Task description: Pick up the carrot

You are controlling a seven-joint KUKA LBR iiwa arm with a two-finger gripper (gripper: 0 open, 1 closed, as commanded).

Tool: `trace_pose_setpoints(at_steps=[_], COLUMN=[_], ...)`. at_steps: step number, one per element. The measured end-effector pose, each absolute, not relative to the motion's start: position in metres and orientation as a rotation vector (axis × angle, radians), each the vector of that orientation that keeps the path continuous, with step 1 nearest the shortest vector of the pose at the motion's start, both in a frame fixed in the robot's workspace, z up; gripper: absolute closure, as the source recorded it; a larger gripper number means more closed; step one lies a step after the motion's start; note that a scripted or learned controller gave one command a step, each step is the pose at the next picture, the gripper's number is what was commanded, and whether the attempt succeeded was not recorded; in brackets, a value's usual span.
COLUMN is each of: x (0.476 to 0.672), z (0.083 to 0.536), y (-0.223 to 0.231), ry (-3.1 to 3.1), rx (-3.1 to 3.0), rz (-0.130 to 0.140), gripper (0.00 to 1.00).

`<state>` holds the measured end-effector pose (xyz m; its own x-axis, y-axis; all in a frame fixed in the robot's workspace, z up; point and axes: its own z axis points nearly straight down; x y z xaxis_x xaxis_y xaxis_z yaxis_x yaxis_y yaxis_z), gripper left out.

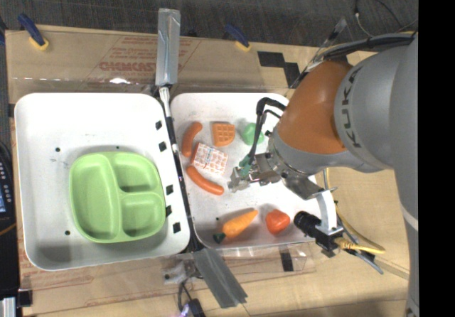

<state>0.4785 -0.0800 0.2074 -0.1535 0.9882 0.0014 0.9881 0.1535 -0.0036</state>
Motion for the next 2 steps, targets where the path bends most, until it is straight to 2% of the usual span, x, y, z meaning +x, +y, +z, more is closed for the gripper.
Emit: trace_pose_setpoints(at_steps=[1,2], x=[0.478,0.478], z=[0.207,0.09], y=[-0.081,-0.115], ry=[-2.382,-2.351], rx=[-2.042,-2.079], rz=[0.004,0.0], gripper=[0.0,0.0])
